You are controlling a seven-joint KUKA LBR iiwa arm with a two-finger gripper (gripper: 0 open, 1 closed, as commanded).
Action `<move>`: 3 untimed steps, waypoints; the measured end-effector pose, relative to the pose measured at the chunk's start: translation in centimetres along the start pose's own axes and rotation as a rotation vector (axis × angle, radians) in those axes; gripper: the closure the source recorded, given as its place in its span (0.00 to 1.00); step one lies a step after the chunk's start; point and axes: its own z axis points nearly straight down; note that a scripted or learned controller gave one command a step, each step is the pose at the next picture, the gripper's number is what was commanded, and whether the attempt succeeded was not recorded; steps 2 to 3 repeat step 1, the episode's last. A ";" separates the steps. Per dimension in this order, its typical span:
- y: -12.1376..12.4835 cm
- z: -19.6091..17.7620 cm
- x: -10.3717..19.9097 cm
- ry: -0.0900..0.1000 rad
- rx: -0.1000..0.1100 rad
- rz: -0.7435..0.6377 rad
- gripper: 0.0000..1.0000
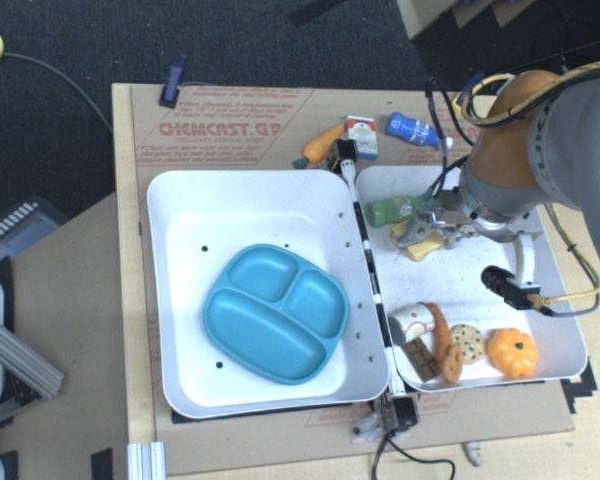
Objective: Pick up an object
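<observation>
Near the right bin's (572,340) far-left corner, the gripper (427,230) hangs over a pale yellow piece (421,249) beside a green item (385,212) (grip state cannot tell); probably light, rigid plastic, best pinched across its narrow sides.

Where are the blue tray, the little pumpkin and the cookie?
Blue tray (275,313): camera view, left bin, on its centre ridge.
Pumpkin (512,353): camera view, right bin, on its orange body.
Cookie (467,341): camera view, right bin, on its speckled top.
</observation>
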 end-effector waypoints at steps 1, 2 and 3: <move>-0.1 -9.1 8.7 0.003 0.001 -0.002 1.00; -0.1 -9.1 8.7 0.003 0.001 -0.002 1.00; -0.1 -9.1 8.7 0.003 0.001 -0.002 1.00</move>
